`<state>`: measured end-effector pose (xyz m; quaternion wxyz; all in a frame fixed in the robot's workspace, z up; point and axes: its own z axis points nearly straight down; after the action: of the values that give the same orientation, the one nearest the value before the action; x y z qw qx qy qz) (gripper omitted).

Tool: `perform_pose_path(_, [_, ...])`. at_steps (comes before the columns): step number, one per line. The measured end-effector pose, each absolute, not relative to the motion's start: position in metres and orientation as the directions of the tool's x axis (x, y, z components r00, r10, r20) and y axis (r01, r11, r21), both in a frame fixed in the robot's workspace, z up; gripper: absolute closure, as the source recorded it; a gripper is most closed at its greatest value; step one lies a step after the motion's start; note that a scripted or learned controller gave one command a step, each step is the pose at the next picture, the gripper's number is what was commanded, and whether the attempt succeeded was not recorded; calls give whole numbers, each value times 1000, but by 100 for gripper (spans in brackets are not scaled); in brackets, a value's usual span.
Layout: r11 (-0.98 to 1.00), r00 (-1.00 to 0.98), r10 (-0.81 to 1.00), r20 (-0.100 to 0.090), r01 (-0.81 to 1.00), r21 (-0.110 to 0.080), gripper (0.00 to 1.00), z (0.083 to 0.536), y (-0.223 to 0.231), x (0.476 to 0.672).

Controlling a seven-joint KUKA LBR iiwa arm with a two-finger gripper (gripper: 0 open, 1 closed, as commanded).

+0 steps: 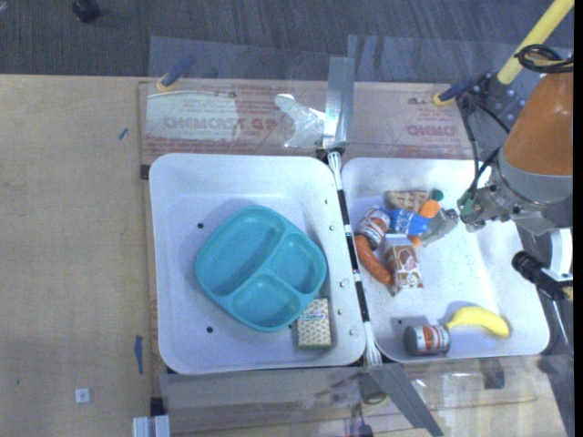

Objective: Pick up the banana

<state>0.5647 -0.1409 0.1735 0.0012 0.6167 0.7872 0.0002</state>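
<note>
Your pincer (448, 224) (open or closed, I cannot tell) hangs near the cans; the banana (477, 320) lies well below, toward the front, long axis left-right.

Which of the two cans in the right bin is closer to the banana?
The can lying on its side at the bin's near edge, just left of the banana. The other can sits farther up, by the divider.

tray (261, 267) in left bin (173, 198) | banana (479, 320) right of can (426, 339), right bin (474, 262)
</note>
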Motion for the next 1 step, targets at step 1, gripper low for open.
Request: perform_pose_path(1, [248,-248,969,-6,969,7,0,107,-182,661])
